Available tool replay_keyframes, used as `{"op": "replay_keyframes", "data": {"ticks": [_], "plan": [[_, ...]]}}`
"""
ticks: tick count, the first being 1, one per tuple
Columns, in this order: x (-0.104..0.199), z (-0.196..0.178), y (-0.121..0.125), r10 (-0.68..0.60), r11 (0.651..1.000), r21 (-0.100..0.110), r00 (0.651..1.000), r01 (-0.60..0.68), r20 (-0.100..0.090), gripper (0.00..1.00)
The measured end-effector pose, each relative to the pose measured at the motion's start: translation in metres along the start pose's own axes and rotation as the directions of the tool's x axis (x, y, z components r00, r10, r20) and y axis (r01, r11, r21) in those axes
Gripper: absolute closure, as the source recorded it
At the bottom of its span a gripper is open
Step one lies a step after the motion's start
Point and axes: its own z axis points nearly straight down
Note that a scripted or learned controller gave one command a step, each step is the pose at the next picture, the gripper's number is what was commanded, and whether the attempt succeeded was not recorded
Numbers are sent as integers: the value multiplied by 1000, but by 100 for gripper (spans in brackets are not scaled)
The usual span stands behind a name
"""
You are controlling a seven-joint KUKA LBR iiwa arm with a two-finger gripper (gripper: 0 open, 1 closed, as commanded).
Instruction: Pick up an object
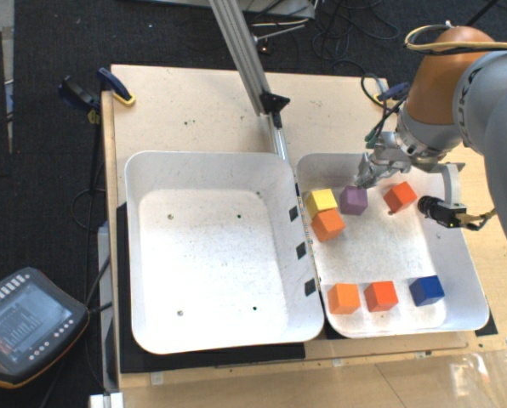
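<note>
Small matte purple cube (353, 200) just below the gripper (366, 177)

Arm (466, 92) cut off at right edge, teach pendant (24, 325) cropped at left edge

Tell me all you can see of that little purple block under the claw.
The purple block is a small cube of one plain matte colour; its material is hard to tell. It sits flat on the floor of the right bin, near the far wall. The claw hangs at its upper right corner, but whether they touch cannot be told. A yellow block lies just left of it with a slight gap, and an orange block lies at its lower left.
</note>
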Motion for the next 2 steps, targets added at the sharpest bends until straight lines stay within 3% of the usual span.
{"op": "replay_keyframes", "data": {"ticks": [1,2], "plan": [[0,-64,-2,-1,1000,-6,1000,1,1,100],[0,-91,-1,-2,1000,-2,1000,2,0,100]]}}
